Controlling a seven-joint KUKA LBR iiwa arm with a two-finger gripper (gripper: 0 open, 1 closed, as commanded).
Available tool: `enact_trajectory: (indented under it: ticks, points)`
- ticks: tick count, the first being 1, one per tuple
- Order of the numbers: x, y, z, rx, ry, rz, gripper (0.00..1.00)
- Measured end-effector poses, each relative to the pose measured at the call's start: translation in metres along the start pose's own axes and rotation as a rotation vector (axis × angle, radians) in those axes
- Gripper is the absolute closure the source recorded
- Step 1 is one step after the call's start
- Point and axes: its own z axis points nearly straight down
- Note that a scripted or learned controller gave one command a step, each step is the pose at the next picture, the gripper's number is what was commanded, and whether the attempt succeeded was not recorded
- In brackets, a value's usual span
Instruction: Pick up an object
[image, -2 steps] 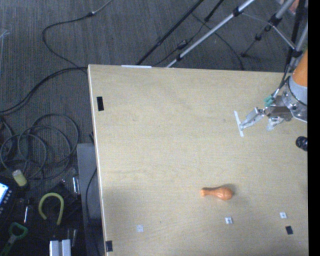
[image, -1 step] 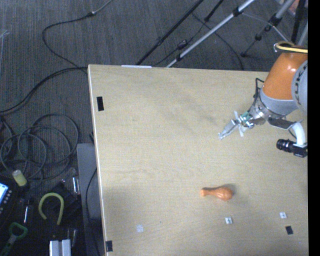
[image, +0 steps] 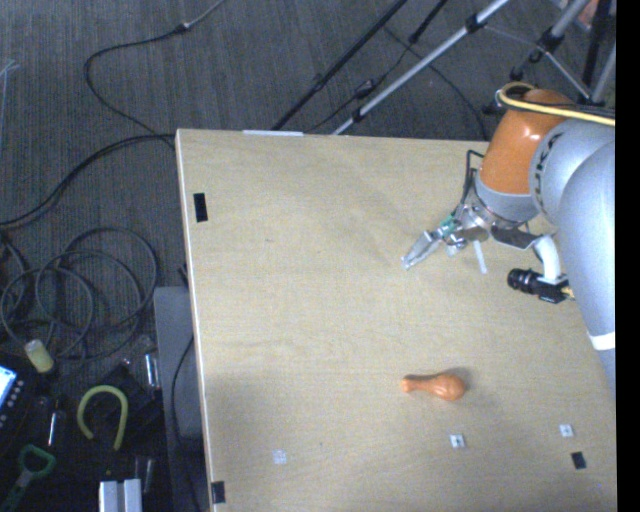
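Pale tan wooden desk (image: 300, 330) fills most of the camera view, seen from above at a slant, with dark grey carpet beyond its left and far edges. Grey arm with an orange band (image: 575, 190) enters from the right, wrist angled down and to the left. Pincer (image: 425, 250) sits over the desk's upper right area, its two thin metal fingers (image: 415, 255) pointing left and close together at the tips, a narrow gap; nothing between them.

Small orange pear-shaped object (image: 436, 386) lies on its side on the bare desk, bulb end to the right, thin neck to the left. It rests well apart from the pincer, nearer the camera and almost directly below it in the view. No contact between the two.

Black rectangular marker (image: 200, 207) near the desk's far left corner. Small square tags (image: 457, 440) near the front right. Coiled black cables (image: 80, 290) on the carpet at left, beside a green curved hook-shaped tool (image: 100, 410).
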Motion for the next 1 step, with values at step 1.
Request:
enact_trajectory:
  ticks: [1]
  points:
    - [0.0533,0.0182,-0.0003,0.000,0.001,-0.296,0.00]
